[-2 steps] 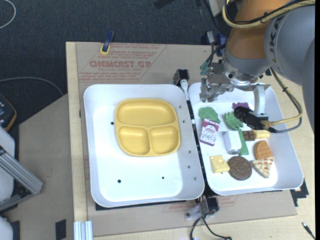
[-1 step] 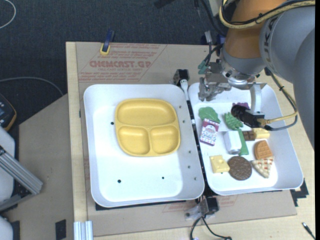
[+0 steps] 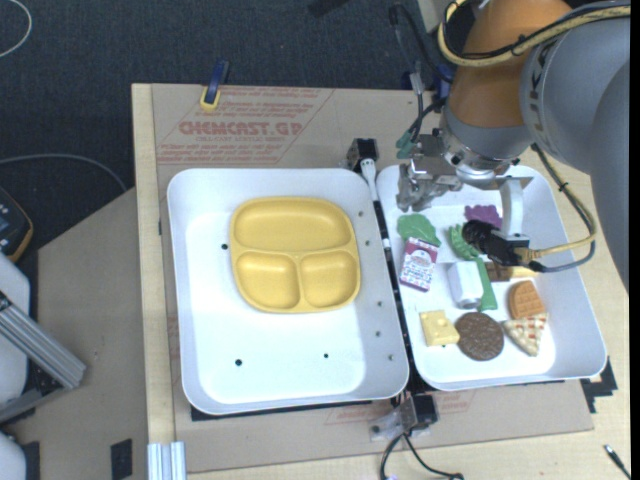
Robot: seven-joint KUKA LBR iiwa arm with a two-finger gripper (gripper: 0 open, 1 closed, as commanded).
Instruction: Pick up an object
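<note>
The right white bin (image 3: 570,363) holds several toy foods. A green piece (image 3: 418,228) lies just below my gripper (image 3: 416,196), which hangs low over the bin's upper left corner. Under the green piece is a red and white carton (image 3: 420,265). Further right are a purple piece (image 3: 484,213), a green leafy piece (image 3: 463,241) and a white block (image 3: 462,284). Along the front lie a yellow cheese cube (image 3: 437,326), a brown round cookie (image 3: 481,336), a pizza slice (image 3: 527,334) and an orange bread piece (image 3: 522,298).
The left white bin (image 3: 200,348) holds a yellow divided plate (image 3: 296,252). Both bins rest on a cardboard sheet (image 3: 250,118), with a black rail (image 3: 385,258) between them. The grey arm and its orange band (image 3: 510,28) come in from the upper right.
</note>
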